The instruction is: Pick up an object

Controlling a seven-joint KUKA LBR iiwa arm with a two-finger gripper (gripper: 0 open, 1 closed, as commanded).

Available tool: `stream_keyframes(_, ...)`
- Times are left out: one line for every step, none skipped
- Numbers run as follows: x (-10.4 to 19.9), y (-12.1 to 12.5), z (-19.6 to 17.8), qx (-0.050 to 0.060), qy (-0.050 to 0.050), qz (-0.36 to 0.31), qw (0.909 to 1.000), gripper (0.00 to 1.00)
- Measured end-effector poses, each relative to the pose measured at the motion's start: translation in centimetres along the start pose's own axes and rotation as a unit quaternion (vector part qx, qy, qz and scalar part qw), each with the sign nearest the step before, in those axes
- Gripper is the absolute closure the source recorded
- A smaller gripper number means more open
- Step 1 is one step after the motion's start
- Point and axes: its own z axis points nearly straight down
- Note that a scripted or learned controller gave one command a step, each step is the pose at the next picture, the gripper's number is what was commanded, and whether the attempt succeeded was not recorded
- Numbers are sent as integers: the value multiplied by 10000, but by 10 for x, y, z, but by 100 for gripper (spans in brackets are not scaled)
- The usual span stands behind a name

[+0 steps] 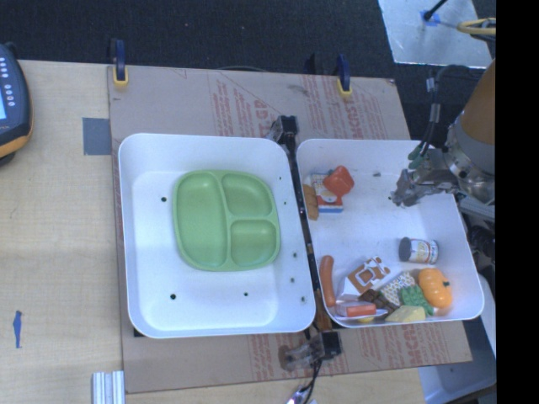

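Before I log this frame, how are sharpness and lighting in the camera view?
Camera view: soft overall, small items in the right bin smear together; the tool is a blurred grey mass. Lighting is even, with mild glare on the left bin around the green divided plate and only faint shadows.

This looks like a robotics lab, not a home. A pale wooden bench [59, 251] carries a cardboard sheet [253, 99] held down by blue clamps [120, 61], with two white bins [135, 225] set side by side. A control pendant [13, 99] lies at the bench's far-left corner, and toy food [421, 289] fills one bin.
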Motion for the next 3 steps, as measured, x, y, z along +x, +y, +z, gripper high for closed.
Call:
stream_keyframes(56, 60, 11, 69, 18, -13, 10000, 100)
stream_keyframes(39, 121, 68, 83, 1, 1, 10000, 100)
stream_keyframes(39, 119, 65, 93, 8, 4, 10000, 0)
